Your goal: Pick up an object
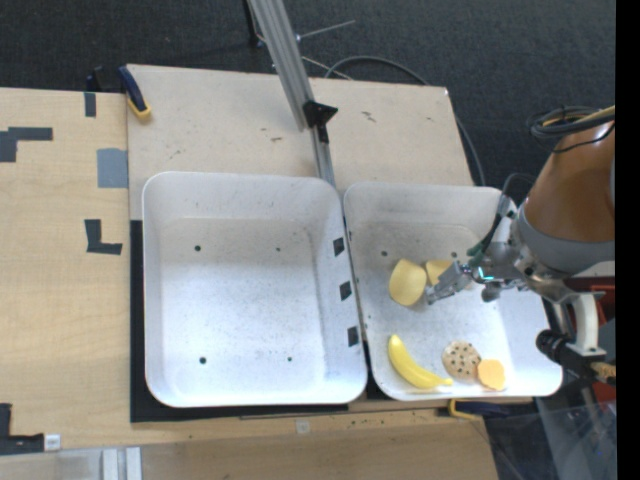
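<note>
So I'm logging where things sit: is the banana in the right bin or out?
In: the banana lies on the right bin's floor, near its front rim.

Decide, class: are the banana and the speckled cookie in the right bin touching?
Apart. The camera view shows a strip of white bin floor between the banana and the cookie.

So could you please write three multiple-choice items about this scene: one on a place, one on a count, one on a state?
1. Where does the banana lie?
A. left bin
B. right bin
C. on the bench

2. How many things lie near the front edge of the right bin?
A. one
B. three
C. five

3. How does the arm stand?
A. reaching into the right bin
B. reaching into the left bin
C. parked over the bench at the left

Key: 1 B, it lies by the front wall of the right bin. 2 B, banana, cookie, orange piece. 3 A, the gripper is beside the yellow fruit.
</note>
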